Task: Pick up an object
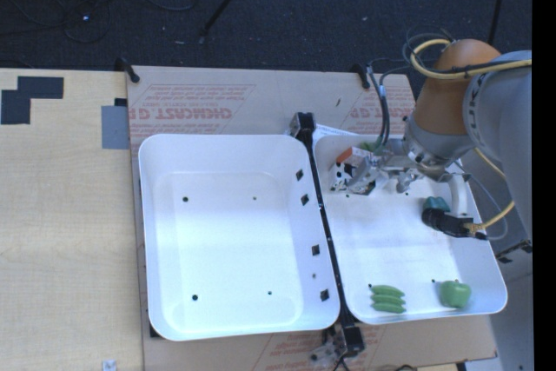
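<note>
In the right bin (408,252), a ribbed green pod-like object (387,298) lies near the front wall. A rounded green object (454,294) sits in the front right corner. A small cluster of orange, white and black items (347,170) lies at the bin's back left. My gripper (380,173) is low over the back of this bin, just right of that cluster, below the orange wrist band (445,97). A small teal object (435,204) shows near the right wall, partly hidden by a black part of the arm.
The left bin (156,187) adjoins the right one along a black divider (317,217). Both stand on a cardboard sheet (200,104) on a light wooden bench. Cables (380,100) loop off the arm above the right bin's back edge.
</note>
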Tool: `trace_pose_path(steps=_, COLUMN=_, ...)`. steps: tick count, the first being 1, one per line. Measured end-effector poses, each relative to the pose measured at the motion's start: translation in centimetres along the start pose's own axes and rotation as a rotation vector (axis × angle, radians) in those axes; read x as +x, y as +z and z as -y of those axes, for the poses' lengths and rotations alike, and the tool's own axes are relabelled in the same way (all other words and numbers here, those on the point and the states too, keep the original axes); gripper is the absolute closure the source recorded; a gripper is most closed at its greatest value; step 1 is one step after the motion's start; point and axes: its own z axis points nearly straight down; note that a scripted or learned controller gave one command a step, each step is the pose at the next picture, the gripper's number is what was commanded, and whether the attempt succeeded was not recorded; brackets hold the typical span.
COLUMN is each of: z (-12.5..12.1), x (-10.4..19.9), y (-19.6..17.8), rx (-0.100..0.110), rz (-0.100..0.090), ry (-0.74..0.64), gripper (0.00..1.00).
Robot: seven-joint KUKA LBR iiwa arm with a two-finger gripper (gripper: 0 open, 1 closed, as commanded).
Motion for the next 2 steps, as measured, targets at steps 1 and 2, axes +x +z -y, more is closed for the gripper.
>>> trace_pose_path(steps=1, z=4.0, x=-8.1, y=-0.7, rx=-0.017, rz=0.008, ry=0.01, gripper=0.0)
trace_pose_path(steps=2, z=-0.1, x=-4.5, y=1.7, rx=0.038, rz=0.013, ry=0.001, gripper=0.0)
